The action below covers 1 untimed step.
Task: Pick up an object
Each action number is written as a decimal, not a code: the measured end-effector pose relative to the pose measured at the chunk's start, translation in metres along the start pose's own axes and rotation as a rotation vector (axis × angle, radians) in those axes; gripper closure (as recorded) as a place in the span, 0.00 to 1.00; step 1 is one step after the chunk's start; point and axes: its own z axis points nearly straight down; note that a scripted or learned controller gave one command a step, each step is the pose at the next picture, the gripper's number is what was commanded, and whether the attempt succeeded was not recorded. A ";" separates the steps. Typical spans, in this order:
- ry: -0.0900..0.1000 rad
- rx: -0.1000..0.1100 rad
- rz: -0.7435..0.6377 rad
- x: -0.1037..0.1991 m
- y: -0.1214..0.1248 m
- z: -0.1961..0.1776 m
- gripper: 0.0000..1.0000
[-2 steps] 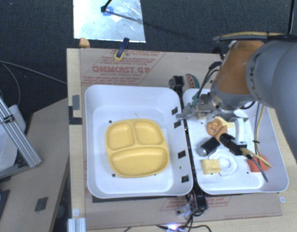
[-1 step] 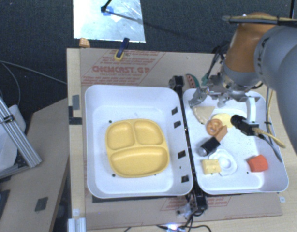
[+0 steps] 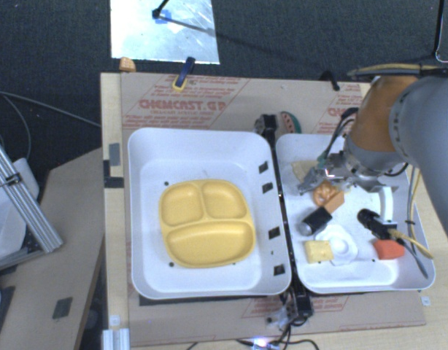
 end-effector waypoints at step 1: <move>0.003 0.001 -0.002 0.013 -0.094 0.001 0.00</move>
